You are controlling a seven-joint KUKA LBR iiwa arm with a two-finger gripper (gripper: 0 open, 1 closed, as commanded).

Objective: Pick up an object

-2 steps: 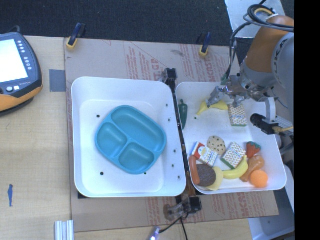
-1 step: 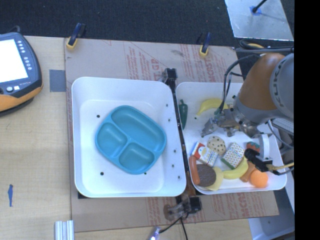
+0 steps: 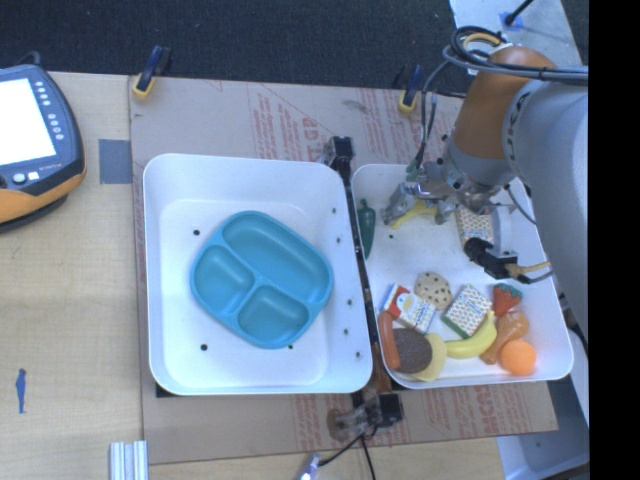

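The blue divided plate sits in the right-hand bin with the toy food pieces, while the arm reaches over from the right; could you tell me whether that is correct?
Not quite. The camera view shows the blue divided plate in the left bin, by itself. The toy food pieces lie in the right bin, and the arm does reach over from the right.

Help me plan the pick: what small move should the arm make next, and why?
Probably shift the gripper toward the near end of the right bin and lower it. It hangs over the bin's far end, while the toy food, such as the cookie and banana, lies clustered at the near end.
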